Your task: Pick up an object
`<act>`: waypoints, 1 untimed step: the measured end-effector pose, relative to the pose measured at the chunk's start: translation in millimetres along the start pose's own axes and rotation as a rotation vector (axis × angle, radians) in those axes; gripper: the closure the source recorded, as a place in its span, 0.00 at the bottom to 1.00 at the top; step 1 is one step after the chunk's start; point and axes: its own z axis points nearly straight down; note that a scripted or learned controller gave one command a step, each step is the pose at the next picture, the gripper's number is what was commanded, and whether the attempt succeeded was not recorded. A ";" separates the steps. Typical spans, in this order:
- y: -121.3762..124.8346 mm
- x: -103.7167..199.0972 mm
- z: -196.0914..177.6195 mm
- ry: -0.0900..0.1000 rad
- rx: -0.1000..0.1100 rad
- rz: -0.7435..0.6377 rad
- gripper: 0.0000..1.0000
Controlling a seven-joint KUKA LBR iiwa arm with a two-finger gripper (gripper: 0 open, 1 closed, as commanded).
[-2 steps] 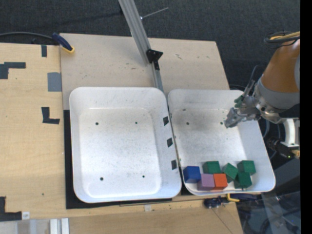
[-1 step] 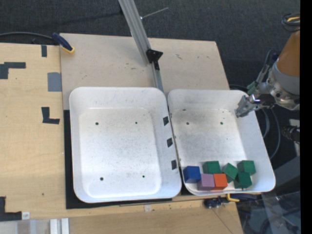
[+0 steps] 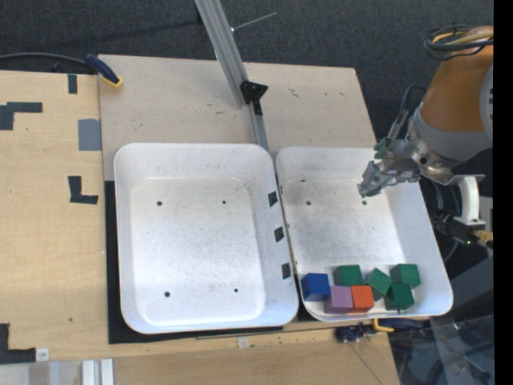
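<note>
Gripper (image 3: pixel 370 186) above right bin (image 3: pixel 417 215), near its far right edge; fingers too blurred to tell apart from together. Blocks (image 3: pixel 361 289) clustered at bin's near edge: blue, purple, orange, several green. Left bin (image 3: pixel 132 215) alongside.

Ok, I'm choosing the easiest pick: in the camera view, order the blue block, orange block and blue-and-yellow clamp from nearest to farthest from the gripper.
1. Orange block: right bin's near edge, below the gripper.
2. Blue block: same bin, leftmost of the cluster; nearly as close as the orange one, so this ranking is tentative.
3. Blue-and-yellow clamp: bench's far left corner, plainly farthest.
</note>
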 end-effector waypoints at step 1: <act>8.2 56.1 -4.7 0.001 -0.001 -0.002 1.00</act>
